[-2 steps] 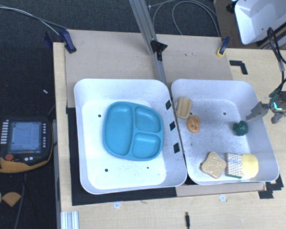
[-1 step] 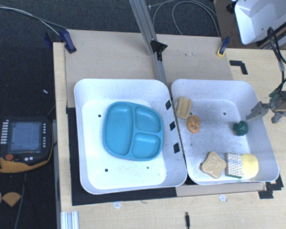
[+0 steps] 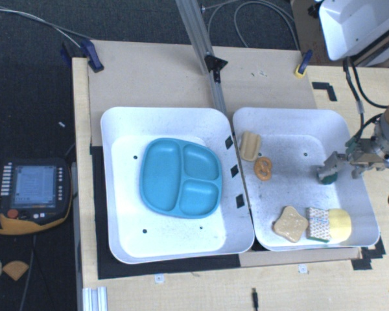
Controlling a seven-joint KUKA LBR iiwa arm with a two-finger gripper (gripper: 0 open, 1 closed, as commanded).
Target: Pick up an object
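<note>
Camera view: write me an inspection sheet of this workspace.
Surface: wooden bench bearing left bin and right bin.
Job's things: right bin holds bread roll, pretzel, toast slice, patterned sponge, yellow ball.
Clutter: blue divided plate in left bin.
Grippers: gripper low over right bin's right side, apart from the items.
Cables: loops on floor beyond the bench.
Surroundings: teach pendant on dark carpet.

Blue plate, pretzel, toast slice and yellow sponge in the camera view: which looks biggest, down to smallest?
1. Blue plate, by far.
2. Yellow sponge and toast slice look about alike, so I won't rank them.
3. Pretzel, smallest.
</note>
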